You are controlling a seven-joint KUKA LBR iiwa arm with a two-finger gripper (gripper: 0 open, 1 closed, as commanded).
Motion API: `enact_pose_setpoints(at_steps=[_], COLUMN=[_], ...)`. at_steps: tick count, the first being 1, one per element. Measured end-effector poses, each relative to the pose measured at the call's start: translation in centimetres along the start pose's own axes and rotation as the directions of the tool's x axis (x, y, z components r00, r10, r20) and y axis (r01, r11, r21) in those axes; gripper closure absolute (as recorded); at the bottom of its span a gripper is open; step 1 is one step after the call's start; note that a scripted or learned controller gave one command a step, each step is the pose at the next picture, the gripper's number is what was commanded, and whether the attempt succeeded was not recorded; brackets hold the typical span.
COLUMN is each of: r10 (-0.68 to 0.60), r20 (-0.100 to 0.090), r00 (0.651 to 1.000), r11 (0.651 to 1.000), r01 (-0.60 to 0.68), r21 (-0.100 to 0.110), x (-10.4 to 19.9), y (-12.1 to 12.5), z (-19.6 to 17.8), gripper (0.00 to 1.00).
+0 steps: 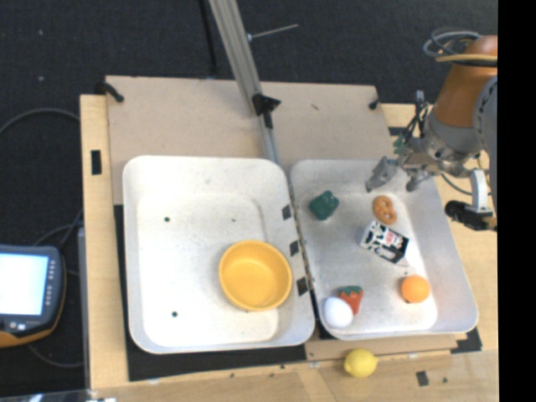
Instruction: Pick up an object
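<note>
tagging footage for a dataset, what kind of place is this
Likely a robotics lab bench for pick-up trials: a robot arm over two white bins, toy food such as an orange, and a control pendant nearby.

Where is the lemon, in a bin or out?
Out. The lemon lies on the bench just past the right bin, below its rim.

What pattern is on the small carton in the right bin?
Black-and-white patches, like cow print, on the carton; the camera view shows it best.

Arm point(469, 99) cut off at right edge; monitor point(25, 291) cropped left.
</note>
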State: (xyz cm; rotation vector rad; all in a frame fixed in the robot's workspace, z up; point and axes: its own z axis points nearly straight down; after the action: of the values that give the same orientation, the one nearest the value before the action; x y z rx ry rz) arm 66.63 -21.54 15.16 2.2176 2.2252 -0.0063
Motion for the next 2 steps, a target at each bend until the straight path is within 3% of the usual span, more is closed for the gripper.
enact_pose_setpoints(at_steps=[1, 2], r10=[-0.001, -0.006], r20=[0.000, 0.007], r00=[1.000, 1.000], r11=[1.000, 1.000], r01=[0.001, 0.007], r21=[0.000, -0.007], x=[-0.2, -0.3], y=[-0.1, 0.1], z=[5.1, 3.6], gripper=[0.00, 1.00])
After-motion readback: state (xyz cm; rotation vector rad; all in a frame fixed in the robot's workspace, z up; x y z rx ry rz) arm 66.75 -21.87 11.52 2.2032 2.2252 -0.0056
